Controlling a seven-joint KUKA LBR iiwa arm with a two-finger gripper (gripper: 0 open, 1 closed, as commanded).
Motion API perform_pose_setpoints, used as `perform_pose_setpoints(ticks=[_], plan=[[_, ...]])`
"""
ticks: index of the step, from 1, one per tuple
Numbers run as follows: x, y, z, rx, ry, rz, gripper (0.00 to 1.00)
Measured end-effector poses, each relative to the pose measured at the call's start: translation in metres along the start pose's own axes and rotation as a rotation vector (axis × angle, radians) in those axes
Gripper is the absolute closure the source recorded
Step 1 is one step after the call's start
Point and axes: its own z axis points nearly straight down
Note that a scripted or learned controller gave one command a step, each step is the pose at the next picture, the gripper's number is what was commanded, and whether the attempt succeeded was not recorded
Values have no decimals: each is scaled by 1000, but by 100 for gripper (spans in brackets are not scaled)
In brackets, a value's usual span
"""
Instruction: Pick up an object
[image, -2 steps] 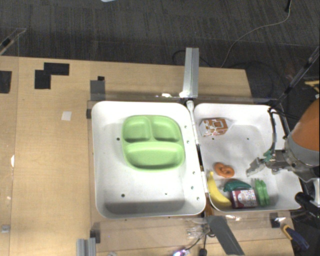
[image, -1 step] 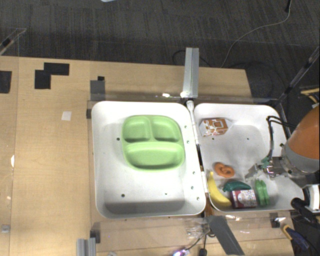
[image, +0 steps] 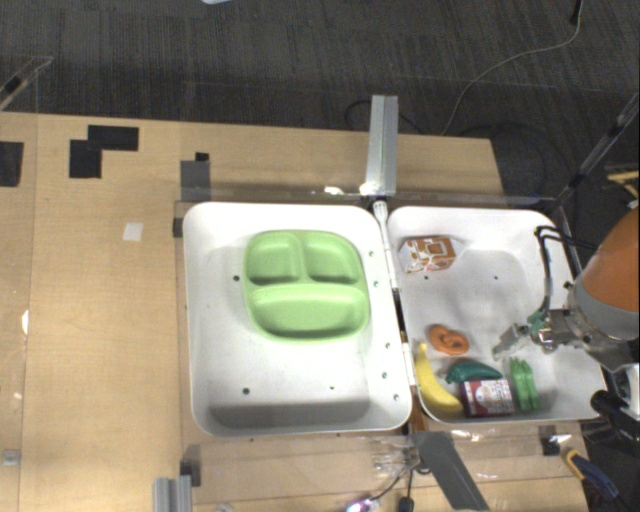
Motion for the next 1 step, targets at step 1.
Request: perform_pose_setpoints(ticks=[1], plan=[[0,2,-11,-5,-1,0,100]])
